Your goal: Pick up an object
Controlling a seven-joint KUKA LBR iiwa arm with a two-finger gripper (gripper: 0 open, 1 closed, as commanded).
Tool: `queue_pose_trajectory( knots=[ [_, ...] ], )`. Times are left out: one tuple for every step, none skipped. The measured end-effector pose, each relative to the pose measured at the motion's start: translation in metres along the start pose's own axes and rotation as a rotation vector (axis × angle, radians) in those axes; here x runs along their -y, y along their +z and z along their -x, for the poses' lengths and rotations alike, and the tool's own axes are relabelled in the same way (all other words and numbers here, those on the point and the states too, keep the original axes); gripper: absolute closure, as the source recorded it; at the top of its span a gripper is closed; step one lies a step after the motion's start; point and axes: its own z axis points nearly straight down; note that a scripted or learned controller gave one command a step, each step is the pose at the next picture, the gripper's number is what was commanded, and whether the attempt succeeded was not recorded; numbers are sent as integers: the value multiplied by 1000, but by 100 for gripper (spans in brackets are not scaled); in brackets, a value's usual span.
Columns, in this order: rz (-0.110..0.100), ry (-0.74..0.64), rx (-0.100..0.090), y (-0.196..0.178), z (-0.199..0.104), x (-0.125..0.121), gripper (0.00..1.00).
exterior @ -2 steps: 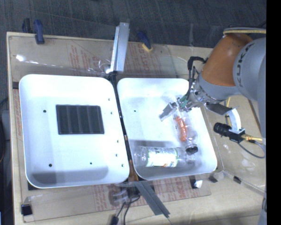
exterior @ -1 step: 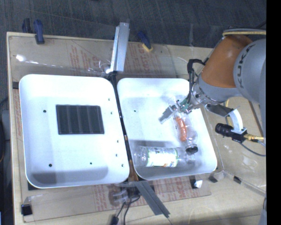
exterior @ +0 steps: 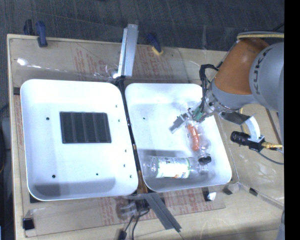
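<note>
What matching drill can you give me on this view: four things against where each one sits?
Things:
1. dark ribbed panel
2. clear bottle with a white label
3. small bottle with orange contents
4. blue clamp

Places:
A. lying along the near wall of the right bin
B. on the bench's far left edge
C. flat on the floor of the left bin
D. right bin, just below the gripper

Pairs: 1-C, 2-A, 3-D, 4-B

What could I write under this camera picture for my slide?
Robot gripper reaching into the right bin above an orange-filled bottle and a clear bottle.
</note>
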Motion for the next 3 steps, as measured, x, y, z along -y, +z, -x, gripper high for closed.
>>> queue_pose_trajectory(
  knots=[
    [-2, -45, -2, -3, -4, 9, 0],
    [-1, -47, 1, 77, 2, -5, 0],
    [3, 175, 4, 81, 22, -70, 0]
  ],
)
